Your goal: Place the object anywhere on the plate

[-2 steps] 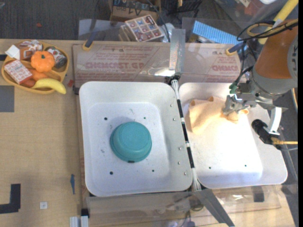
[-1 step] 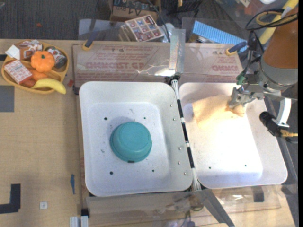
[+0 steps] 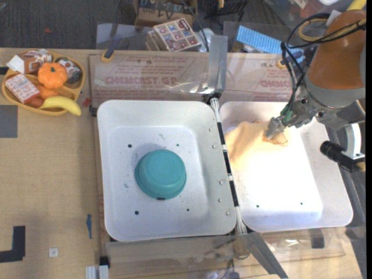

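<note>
A round teal plate [image 3: 161,174] lies in the middle of the left white bin [image 3: 116,214]. In the right white bin [image 3: 325,214], near its back wall, sits a small tan object [image 3: 278,139], partly washed out by bright light. My gripper [image 3: 275,130] hangs from the grey arm with the orange band [image 3: 340,39] and is down right on top of that object, covering its upper part. Whether the object is gripped is hidden by the glare and the gripper body.
A yellow dish [image 3: 11,92] with toy food, including a banana [image 3: 61,104] and a pumpkin [image 3: 53,74], stands on the bench at the far left. Cardboard and taped plastic [image 3: 174,77] run behind both bins. A black part [image 3: 339,154] juts over the right bin's right side.
</note>
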You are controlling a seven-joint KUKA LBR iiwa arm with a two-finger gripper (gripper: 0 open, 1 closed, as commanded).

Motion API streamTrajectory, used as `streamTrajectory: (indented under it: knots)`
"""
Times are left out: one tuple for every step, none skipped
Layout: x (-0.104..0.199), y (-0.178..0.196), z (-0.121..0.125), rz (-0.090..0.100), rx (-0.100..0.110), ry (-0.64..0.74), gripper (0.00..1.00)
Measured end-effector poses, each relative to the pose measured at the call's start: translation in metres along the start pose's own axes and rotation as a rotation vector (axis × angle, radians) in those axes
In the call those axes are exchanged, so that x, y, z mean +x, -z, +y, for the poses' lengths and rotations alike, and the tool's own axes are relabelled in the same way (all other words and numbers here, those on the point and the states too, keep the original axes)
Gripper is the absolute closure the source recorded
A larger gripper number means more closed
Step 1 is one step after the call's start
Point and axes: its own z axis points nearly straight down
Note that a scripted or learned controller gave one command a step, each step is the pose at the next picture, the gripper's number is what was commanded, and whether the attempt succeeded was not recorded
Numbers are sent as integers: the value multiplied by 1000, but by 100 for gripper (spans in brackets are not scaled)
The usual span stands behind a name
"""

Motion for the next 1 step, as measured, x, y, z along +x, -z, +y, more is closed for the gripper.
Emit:
streamTrajectory:
  knots:
    - [53,-8,0,0,-1,399,100]
